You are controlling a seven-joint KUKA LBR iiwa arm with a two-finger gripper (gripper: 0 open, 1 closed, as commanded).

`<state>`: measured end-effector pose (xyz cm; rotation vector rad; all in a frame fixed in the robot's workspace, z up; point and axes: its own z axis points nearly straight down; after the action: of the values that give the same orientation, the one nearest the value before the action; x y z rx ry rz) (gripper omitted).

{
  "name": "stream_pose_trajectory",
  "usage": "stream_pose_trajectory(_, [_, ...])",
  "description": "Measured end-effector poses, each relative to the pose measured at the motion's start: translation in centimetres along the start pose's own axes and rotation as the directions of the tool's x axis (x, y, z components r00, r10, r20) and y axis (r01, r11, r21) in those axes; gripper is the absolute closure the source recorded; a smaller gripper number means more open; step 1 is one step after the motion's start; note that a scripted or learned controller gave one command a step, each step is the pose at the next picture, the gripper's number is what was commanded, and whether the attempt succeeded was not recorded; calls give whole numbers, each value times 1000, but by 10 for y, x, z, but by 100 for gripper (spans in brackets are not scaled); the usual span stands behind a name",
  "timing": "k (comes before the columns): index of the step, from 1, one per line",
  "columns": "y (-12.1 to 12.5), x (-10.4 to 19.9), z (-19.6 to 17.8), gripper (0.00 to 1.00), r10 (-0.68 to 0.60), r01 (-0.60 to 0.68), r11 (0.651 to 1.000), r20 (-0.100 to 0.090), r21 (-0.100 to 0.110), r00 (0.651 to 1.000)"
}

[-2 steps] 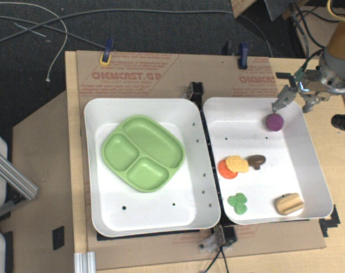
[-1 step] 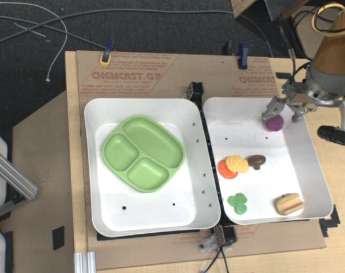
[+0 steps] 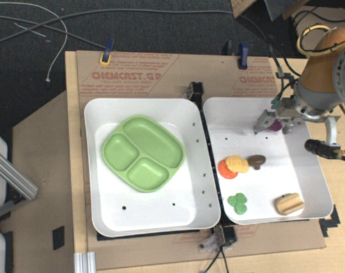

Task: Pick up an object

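My gripper (image 3: pixel 272 124) hangs over the back of the right bin (image 3: pixel 309 175), its two fingers spread apart. A small purple object (image 3: pixel 275 126) shows between them, lying low near the bin floor, and neither finger closes on it. In front of it sit a yellow and orange toy food piece (image 3: pixel 234 165) and a small brown piece (image 3: pixel 256 161) close together. Toward the bin's front lie a green leafy piece (image 3: pixel 237 203) and a tan bread-like piece (image 3: pixel 288 203).
The left bin (image 3: pixel 104 209) holds a green divided plate (image 3: pixel 142 152). A black divider with clamps (image 3: pixel 196 90) runs between the bins. The arm's orange band (image 3: pixel 323 61) and cables (image 3: pixel 326 148) stand at the right edge. Cardboard lies under both bins.
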<state>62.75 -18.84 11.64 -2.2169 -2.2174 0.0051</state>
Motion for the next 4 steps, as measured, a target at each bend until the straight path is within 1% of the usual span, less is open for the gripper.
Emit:
stream_pose_trajectory(1, [2, 0, -16, 100, -1, 1, 1000, 2, -9, 1000])
stream_pose_trajectory(2, [6, -3, -61, 100, -1, 1, 1000, 4, -13, 1000])
stream_pose_trajectory(3, [7, -3, -116, 100, -1, 1, 1000, 5, -15, 1000])
stream_pose_trajectory(4, [-9, 51, -125, 100, -5, 5, 1000, 0, -6, 1000])
